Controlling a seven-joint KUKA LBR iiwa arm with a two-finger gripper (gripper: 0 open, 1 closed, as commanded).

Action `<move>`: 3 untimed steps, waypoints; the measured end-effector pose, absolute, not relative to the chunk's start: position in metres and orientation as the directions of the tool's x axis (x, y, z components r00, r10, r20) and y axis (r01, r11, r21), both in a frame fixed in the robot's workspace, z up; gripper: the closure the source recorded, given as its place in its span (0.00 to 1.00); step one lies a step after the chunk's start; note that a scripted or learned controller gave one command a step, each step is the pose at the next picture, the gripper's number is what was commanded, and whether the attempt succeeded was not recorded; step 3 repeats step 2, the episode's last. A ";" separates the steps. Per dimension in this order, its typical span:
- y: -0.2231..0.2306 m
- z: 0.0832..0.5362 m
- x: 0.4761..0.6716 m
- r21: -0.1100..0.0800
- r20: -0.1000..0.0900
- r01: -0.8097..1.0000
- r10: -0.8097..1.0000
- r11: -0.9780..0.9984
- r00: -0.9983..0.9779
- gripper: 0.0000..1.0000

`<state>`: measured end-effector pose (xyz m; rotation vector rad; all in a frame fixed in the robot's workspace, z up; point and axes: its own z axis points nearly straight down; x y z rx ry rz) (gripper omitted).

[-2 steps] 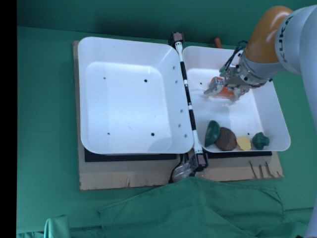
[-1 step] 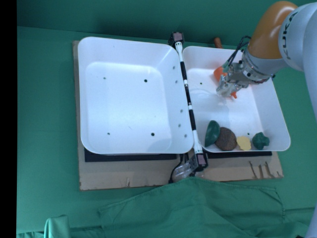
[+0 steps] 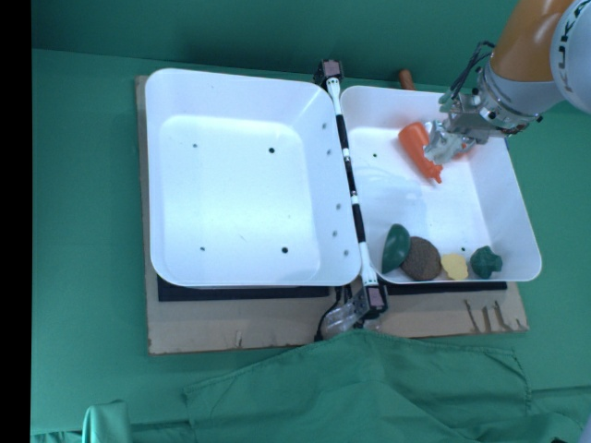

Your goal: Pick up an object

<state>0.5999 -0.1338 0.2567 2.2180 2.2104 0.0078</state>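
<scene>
left bin (image 3: 175,109) | cardboard (image 3: 231,335) under bins | green cloth (image 3: 369,390) in front

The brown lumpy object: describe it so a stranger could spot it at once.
Look in the right-hand shallow white bin, along its near wall. There, four small things sit in a row; the brown rounded lump is second from the left, between a dark green leaf-shaped piece and a small yellow piece, and the only brown one.

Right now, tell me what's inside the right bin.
The right bin holds an orange carrot-like toy under the claw, and along the near edge a green piece, a brown lump, a yellow piece and a dark green piece. The claw hides part of the toy.
</scene>
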 end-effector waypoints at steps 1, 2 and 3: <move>-0.138 0.308 0.610 0.011 -0.003 1.000 1.000 -0.003 0.003 1.00; -0.142 0.371 0.603 0.012 -0.004 1.000 1.000 -0.003 0.003 1.00; -0.142 0.371 0.603 0.012 -0.004 1.000 1.000 -0.003 0.003 1.00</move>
